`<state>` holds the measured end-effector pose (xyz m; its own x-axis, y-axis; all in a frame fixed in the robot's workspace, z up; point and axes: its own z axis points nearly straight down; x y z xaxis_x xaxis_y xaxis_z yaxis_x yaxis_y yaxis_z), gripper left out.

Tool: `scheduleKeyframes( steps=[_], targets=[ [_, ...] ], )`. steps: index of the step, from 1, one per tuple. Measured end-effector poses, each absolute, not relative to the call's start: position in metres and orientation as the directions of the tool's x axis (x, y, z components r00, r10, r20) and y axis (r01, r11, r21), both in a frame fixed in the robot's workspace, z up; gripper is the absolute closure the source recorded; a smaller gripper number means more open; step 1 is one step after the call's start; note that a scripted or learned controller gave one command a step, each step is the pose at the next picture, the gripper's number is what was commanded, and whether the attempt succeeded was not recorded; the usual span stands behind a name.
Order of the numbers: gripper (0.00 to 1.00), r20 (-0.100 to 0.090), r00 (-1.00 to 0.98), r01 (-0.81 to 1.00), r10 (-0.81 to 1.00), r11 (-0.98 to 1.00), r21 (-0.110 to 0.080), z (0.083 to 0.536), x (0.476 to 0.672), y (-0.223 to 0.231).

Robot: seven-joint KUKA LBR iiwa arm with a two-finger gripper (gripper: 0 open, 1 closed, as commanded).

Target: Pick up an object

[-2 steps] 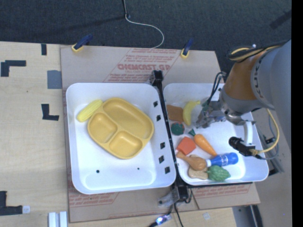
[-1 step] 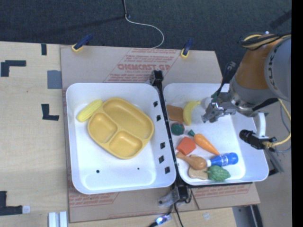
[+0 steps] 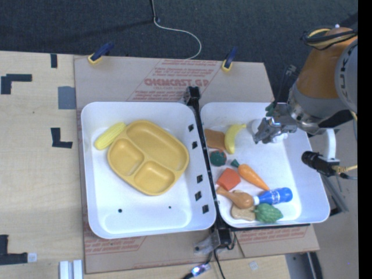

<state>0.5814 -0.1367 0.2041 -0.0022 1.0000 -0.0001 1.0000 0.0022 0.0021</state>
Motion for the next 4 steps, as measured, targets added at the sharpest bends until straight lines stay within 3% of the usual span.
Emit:
scheduleKeyframes(
  steps=[1,3,4],
  targets=[
    [1.00,0.000,-0.002,1.000,1.000,0.002,0.000,0.225,0.582,-0.136],
    [1.00,0.001,-0.007,1.000,1.000,0.007,0.000,0.220,0.652,-0.052],
    [1.00,0.000,-0.002,1.000,1.000,0.002,0.000,0.235,0.653,-0.048]
  ],
)
